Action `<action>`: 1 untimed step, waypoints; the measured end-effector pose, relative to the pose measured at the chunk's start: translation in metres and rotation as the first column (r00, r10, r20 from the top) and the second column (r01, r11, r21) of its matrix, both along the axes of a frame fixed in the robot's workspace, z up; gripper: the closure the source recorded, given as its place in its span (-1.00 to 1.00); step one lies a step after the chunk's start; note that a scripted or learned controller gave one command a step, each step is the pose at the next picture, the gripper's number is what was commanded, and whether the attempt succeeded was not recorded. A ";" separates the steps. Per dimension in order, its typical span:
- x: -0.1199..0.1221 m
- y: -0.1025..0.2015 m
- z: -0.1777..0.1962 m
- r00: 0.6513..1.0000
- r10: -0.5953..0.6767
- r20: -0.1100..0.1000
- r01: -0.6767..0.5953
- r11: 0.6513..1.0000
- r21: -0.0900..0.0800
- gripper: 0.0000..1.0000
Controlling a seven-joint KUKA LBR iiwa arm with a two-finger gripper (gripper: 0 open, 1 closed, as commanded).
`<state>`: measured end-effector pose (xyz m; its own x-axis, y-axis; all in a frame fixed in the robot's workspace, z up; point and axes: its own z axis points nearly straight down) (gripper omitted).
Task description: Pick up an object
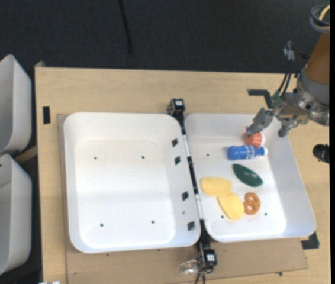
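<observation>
The right bin (292, 218) holds several small objects. A blue bottle (244, 152) lies on its side near the back, with a small red and white piece (254, 139) just behind it. Further forward lie a dark green oval (247, 175), two yellow pieces (216, 186) (231, 206) and a brown pretzel (251, 203). My gripper (271, 126) hangs over the back right of this bin, open, with nothing between its fingers. Its left finger (258, 123) stands just above the red and white piece.
The left bin (73, 158) sits beside the right one, with a black-clipped divider (186, 170) between them. White containers (2, 158) stand off the bench at the left. The grey arm with its orange band (316, 70) enters from the upper right.
</observation>
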<state>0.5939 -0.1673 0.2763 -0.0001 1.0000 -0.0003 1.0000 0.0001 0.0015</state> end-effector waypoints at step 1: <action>-0.025 -0.026 -0.158 1.000 -0.003 -0.010 0.003 1.000 0.001 -1.00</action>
